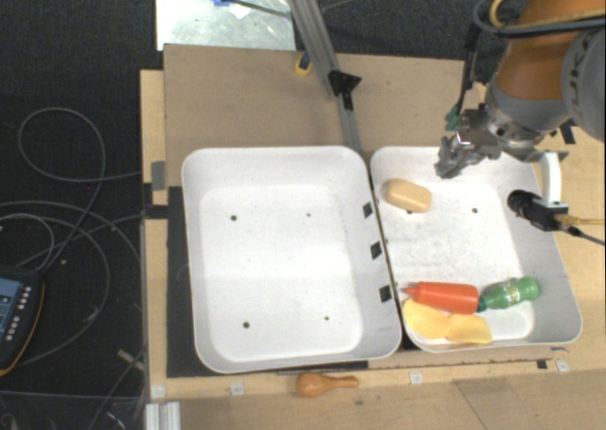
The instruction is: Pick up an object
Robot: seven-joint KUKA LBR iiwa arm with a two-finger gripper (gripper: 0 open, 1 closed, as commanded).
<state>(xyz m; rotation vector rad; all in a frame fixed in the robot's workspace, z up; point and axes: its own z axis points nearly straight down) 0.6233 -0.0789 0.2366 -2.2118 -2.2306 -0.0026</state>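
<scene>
The right bin (492, 229) holds a tan, bread-like lump (407, 195) near its far left corner. Along its near edge lie an orange-red carrot-shaped piece (443, 296), a green bottle-shaped piece (509, 293) and a yellow piece (447, 327). My gripper (449, 166) hangs over the far side of this bin, to the right of the tan lump and apart from it. Nothing shows between its fingers.
The left bin (204, 258) sits beside the right one, with black clips on the shared wall. A tan pear-shaped object (326, 383) lies on the bench in front of the bins. A metal pole (317, 35) slants across the back. Cables trail on the floor at left.
</scene>
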